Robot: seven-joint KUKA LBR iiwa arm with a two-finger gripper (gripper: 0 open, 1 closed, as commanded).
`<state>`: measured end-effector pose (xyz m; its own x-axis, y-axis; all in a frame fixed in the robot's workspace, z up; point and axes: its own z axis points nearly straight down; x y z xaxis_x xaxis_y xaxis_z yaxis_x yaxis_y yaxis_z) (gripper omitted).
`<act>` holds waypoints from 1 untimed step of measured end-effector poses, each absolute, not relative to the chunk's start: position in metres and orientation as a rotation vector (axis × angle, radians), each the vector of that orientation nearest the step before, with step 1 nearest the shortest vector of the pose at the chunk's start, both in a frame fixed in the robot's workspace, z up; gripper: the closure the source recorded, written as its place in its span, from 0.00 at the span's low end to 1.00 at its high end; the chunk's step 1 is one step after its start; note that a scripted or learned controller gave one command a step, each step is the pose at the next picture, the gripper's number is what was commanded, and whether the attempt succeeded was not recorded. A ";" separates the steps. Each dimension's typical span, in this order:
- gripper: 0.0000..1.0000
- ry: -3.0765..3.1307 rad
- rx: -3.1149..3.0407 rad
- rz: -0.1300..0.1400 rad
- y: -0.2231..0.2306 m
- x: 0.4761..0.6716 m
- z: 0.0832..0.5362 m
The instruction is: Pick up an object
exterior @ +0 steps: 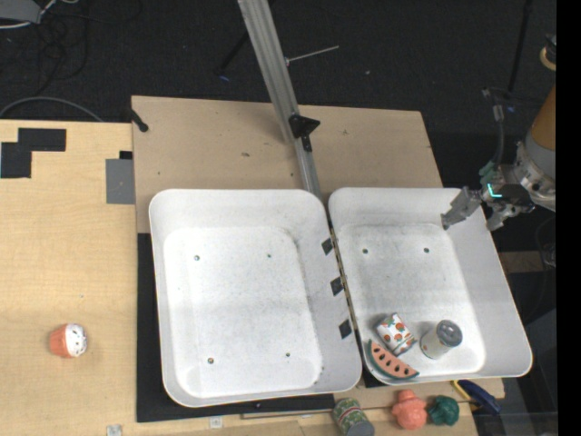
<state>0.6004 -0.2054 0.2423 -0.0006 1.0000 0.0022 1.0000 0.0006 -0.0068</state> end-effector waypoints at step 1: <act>0.00 -2.223 -2.216 0.002 -0.205 0.601 0.245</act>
